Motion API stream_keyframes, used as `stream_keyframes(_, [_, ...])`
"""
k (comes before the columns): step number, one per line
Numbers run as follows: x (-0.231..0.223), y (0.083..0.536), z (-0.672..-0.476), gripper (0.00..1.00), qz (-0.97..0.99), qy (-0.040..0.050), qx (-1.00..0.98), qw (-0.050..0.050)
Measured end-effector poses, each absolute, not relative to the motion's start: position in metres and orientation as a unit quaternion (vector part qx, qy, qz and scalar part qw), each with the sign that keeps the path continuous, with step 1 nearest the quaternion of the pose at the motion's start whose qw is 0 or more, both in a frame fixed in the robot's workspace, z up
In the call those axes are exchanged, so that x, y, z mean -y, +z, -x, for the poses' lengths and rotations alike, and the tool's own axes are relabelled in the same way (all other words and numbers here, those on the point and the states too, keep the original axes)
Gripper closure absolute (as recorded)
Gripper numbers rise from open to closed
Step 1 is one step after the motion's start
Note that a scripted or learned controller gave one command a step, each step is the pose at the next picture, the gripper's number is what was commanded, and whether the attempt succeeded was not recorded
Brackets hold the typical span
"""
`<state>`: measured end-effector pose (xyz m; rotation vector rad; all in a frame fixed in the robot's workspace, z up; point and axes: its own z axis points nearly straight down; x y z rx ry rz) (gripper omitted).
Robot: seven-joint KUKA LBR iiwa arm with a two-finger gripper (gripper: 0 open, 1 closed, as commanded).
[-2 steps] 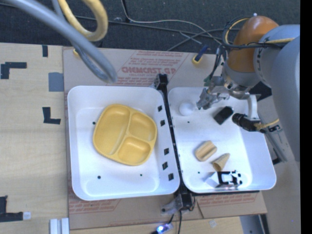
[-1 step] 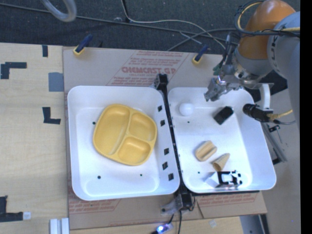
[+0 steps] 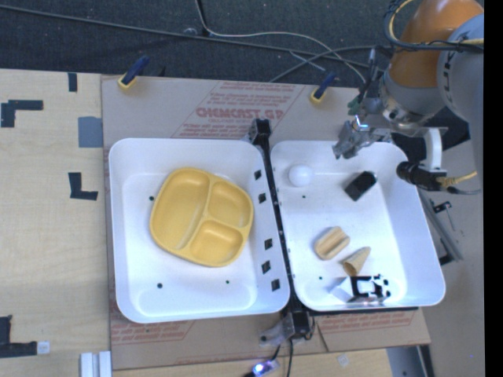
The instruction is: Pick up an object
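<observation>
- The pincer [image 3: 348,145] hangs over the upper right rim of the right bin [image 3: 409,218]; whether it is apart or together cannot be told
- In that bin lie a white ball [image 3: 299,175] at the upper left, a black block [image 3: 360,185] just below the pincer, a tan roll [image 3: 332,243], a tan cone [image 3: 357,259] and a black-and-white piece [image 3: 368,287]
- The left bin [image 3: 130,234] holds a yellow divided plate [image 3: 202,216]
- Both bins sit side by side on the worktop [image 3: 47,242]

Two yellow clamps [image 3: 134,72] pin the printed cardboard sheet [image 3: 236,110] (cables [image 3: 259,42] trail behind it).
</observation>
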<state>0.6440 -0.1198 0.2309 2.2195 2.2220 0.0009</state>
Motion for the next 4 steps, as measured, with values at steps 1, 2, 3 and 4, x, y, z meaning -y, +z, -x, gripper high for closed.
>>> stream_keyframes(1, [0.072,0.234,-0.622,1.0,-0.706,-0.0005,-0.709,-0.001])
stream_keyframes(2, [0.017,0.222,-0.607,1.0,-0.705,-0.0012,-0.709,-0.002])
stream_keyframes(3, [-0.033,0.225,-0.585,1.0,-0.705,-0.0007,-0.709,-0.002])
stream_keyframes(4, [-0.077,0.226,-0.569,1.0,-0.705,-0.0009,-0.709,-0.002])
